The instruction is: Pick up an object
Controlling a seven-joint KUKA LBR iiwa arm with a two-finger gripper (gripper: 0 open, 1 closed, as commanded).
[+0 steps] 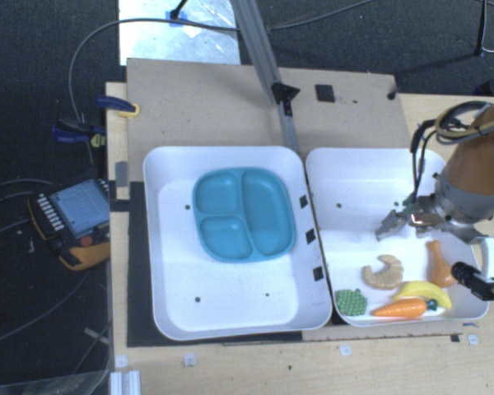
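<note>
**Over the right bin, tool low and clear of the food**

Across the tabletop [230,97] two white bins sit side by side. The left bin [173,303] holds a blue tray [244,214] with three compartments, set toward the bin's far side. The right bin [354,179] holds the food, all gathered in its near corner: a croissant [384,271], tan and curved; a banana [426,292] just right of it; a carrot [400,309] lying along the near wall, touching the banana's underside; a green bumpy piece [351,303] by the near left corner; and an orange drumstick-like piece [439,266] standing aslant at the far right, just beside the banana. Small black clips mark the seam between the bins.

Around the bins: a grey pole [259,48] slants across the far side of the tabletop, a handheld pendant [74,220] lies on the dark floor to the left, and clamps [99,118] sit at the tabletop's left edge. Cables trail over the floor.

The arm [477,171] comes in from the right, its orange band bent over the bin's right wall, with black cables looped above it. The tool [393,223] points left and down into the bin, above the croissant and apart from it. Its fingers look narrowly spread, with nothing between them. The drumstick-like piece lies close under the wrist.
</note>
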